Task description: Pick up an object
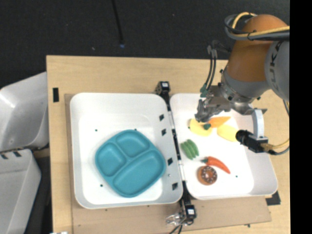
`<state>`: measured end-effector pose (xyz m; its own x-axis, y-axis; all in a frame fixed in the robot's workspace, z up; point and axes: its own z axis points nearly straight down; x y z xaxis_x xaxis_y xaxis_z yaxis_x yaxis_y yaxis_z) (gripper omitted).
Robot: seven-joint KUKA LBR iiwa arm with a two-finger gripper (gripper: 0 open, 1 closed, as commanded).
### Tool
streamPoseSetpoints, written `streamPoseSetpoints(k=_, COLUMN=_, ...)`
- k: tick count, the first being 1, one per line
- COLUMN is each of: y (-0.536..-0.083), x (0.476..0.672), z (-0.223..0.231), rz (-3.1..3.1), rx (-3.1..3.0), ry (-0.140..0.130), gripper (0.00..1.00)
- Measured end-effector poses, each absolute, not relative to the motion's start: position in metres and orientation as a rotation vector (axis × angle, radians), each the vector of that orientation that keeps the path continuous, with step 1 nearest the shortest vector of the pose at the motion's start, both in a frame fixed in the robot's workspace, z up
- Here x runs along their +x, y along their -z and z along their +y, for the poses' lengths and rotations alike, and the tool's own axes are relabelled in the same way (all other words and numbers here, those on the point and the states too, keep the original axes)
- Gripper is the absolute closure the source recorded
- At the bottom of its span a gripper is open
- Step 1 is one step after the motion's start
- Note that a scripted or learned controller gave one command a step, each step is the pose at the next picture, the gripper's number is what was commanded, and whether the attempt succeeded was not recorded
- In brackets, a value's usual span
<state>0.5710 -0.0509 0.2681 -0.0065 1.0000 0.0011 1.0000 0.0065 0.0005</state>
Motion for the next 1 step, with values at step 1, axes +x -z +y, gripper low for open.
streamPoseSetpoints(k=1, y=-0.2576, x=0.5613, z=-0.0061, rz=-2.228, rx=-2.214, ry=0.001, gripper=1.0)
